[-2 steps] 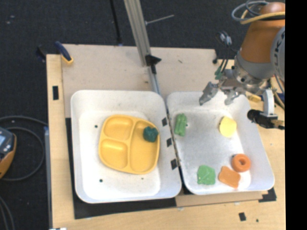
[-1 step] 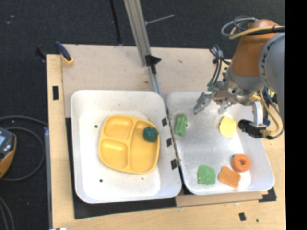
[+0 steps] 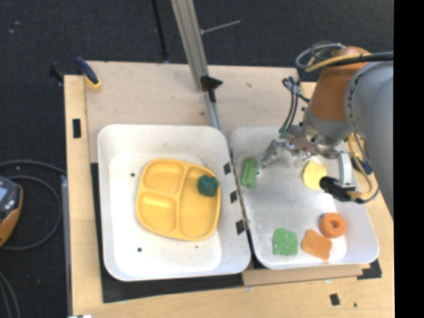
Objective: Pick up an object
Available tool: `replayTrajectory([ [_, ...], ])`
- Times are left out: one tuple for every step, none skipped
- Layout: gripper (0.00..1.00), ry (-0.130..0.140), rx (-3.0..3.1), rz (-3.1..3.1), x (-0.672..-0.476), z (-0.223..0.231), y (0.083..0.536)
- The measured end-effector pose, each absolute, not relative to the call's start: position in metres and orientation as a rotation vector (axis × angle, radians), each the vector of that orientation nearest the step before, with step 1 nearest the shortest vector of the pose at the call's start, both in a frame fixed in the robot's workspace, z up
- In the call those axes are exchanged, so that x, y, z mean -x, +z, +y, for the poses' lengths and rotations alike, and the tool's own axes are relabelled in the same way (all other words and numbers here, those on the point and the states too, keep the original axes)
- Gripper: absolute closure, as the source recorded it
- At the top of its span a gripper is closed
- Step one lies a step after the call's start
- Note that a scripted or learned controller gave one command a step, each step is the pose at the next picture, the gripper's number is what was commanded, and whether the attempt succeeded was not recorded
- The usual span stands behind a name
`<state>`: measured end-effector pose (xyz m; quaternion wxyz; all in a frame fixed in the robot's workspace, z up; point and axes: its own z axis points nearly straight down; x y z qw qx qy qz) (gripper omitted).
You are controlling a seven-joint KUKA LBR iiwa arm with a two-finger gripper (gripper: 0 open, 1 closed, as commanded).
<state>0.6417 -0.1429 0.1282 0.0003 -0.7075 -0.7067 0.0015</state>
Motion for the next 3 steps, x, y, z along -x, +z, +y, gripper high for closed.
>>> replayTrajectory([
  [0.00,0.003,2.225,-2.219,-0.642,-0.144,0.100],
  [1.00,-0.002,2.230,-2.221,-0.643,-0.145,0.113],
  [1.00,-0.005,2.222,-2.228,-0.645,-0.138,0.162],
])
